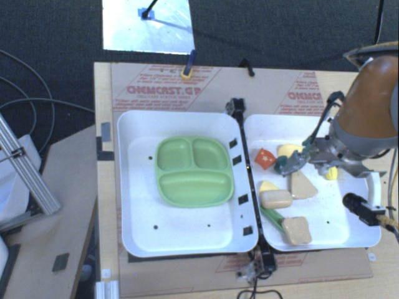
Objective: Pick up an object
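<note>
The right bin [349, 226] holds several toy food pieces. A red piece [265, 159] and a yellow one [286, 149] lie near its left wall. Below them lie a tan wedge [303, 186], a cream and yellow piece [274, 197], a green stick [272, 216] and a tan block [297, 230]. My gripper [290, 162] hangs low over the bin's upper left part, just right of the red piece and above the tan wedge. A small yellow piece [331, 174] peeks out under the wrist. Nothing shows as held.
The left bin [140, 229] carries a green divided plate [192, 171]. A black divider with clips [244, 170] runs between the bins. The arm's bulky orange and grey body [374, 104] covers the right bin's upper right corner. A black part [360, 208] juts over the bin's right side.
</note>
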`<state>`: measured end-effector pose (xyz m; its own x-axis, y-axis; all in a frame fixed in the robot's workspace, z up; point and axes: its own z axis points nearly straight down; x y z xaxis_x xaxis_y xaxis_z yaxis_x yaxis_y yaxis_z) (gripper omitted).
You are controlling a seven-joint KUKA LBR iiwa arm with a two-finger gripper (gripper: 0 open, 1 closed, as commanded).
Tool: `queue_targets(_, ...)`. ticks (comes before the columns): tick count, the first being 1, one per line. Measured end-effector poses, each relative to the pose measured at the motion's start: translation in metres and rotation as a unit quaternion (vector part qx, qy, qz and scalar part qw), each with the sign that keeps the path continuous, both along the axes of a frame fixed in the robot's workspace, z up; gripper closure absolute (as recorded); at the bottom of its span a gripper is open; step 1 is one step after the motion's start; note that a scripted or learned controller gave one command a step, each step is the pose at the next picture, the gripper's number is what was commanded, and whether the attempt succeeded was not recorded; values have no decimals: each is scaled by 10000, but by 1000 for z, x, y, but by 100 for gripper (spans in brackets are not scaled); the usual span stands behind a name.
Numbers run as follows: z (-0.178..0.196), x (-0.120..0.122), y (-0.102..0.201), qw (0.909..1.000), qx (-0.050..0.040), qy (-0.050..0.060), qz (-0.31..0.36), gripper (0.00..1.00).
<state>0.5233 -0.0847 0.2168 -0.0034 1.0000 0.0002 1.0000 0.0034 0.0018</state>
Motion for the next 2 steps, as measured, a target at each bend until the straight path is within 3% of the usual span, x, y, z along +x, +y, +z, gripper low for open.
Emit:
queue_targets(1,60,-37,12,10000,0,-22,13,0)
queue_targets(2,-84,-38,1,10000,6,37,-18,0)
